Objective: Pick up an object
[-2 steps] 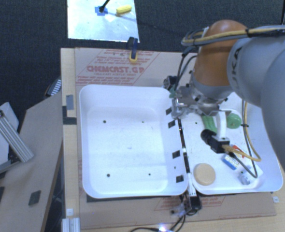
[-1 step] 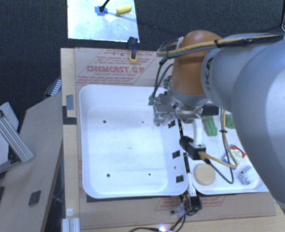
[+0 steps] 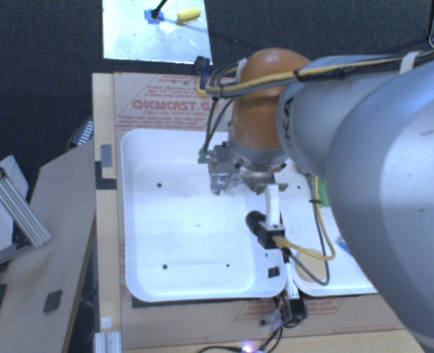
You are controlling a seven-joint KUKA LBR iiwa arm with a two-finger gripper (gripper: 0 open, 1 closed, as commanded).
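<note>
Camera view: one arm (image 3: pixel 364 123) over two white bins (image 3: pixel 140 197); gripper (image 3: pixel 224 171) near the left bin's far side, grip state unclear.

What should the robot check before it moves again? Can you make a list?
1. Arm place: gripper sits over the left bin, near its back right part. Ok.
2. Something to grab under it: the left bin's visible floor shows just small dark dots. Not ok.
3. Holding anything: cannot tell.
4. Right bin: the arm covers most of it. Cannot tell.
5. Yellow cable: hangs loose between the bins. Ok.
</note>
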